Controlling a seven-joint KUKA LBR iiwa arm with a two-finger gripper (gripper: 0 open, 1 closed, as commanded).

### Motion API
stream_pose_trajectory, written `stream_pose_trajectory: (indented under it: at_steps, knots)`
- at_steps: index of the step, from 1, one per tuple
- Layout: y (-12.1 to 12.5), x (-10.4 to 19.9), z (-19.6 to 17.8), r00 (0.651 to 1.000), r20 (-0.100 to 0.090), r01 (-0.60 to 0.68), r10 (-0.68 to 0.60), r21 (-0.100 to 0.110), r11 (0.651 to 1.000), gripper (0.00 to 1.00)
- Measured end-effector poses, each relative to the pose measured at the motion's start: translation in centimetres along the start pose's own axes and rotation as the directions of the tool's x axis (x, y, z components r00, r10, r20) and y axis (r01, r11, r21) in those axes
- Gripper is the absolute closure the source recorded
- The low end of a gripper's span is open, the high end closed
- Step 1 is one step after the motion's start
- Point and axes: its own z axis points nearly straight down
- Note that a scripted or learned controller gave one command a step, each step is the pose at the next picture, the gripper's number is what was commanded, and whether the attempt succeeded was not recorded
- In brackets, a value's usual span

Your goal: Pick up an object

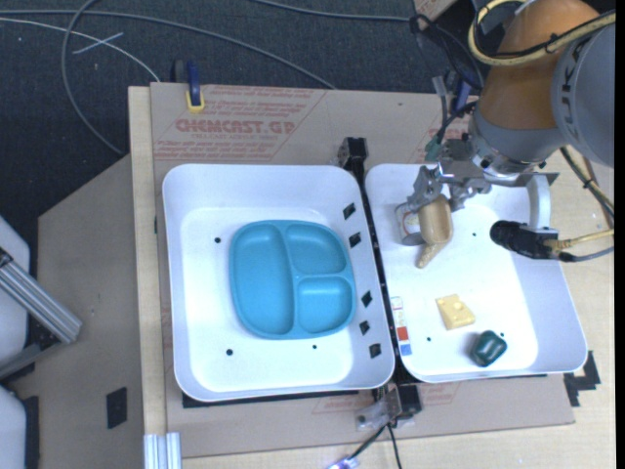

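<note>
Blue divided plate [291, 277] in left bin [186, 262]

Tan banana-like object [433, 229] between fingers [415, 206]

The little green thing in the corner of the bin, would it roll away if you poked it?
The green thing looks rounded and squat, so it might wobble or roll a bit. It seems small, so probably light. It lies near the right bin's rim, which would likely stop it.

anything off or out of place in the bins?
Nothing spilled or damaged. The blue divided plate lies flat in the left bin. In the right bin, the gripper is on a tan object.
</note>
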Motion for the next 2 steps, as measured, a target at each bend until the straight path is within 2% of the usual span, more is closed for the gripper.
stream_pose_trajectory:
  at_steps: [2]
  knots:
    - [2.2, 11.6, -0.8, 1.0, 0.001, -0.001, 0.001, -0.005, 1.0, 1.0]
